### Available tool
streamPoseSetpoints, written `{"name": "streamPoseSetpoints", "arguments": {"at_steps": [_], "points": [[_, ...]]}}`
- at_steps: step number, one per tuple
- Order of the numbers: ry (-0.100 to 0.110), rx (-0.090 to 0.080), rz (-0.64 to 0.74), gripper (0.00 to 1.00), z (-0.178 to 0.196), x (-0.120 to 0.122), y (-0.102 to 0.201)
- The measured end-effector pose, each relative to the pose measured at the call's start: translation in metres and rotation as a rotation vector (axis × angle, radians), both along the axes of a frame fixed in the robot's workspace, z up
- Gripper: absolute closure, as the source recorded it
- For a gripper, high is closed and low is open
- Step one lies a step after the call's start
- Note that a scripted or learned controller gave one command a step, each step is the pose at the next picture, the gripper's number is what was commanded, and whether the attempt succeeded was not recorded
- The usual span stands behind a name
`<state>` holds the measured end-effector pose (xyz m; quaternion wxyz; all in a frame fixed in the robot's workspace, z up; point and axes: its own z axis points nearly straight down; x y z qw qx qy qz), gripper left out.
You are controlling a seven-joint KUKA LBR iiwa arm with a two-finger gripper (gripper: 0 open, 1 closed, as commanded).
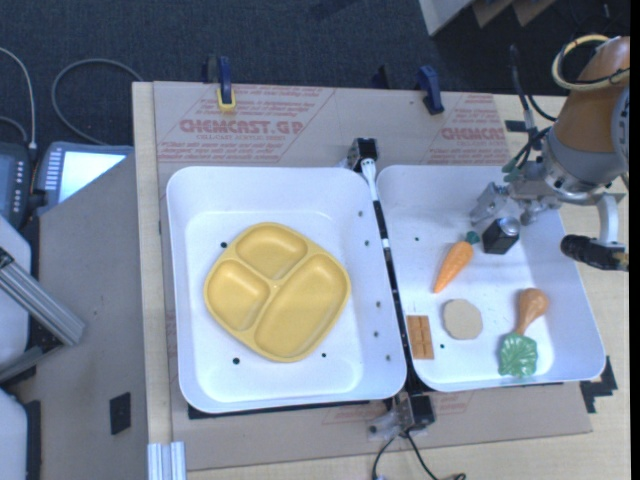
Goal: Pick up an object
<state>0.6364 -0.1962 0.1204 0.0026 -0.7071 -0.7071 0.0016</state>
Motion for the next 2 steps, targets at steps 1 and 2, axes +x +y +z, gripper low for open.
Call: {"name": "streamPoseSetpoints", "arguments": {"at_steps": [1, 2], "points": [[-0.009, -0.003, 0.001, 1.00, 0.015, 0.002, 0.000], [-0.013, -0.004, 0.001, 1.00, 0.059, 0.007, -0.001]]}}
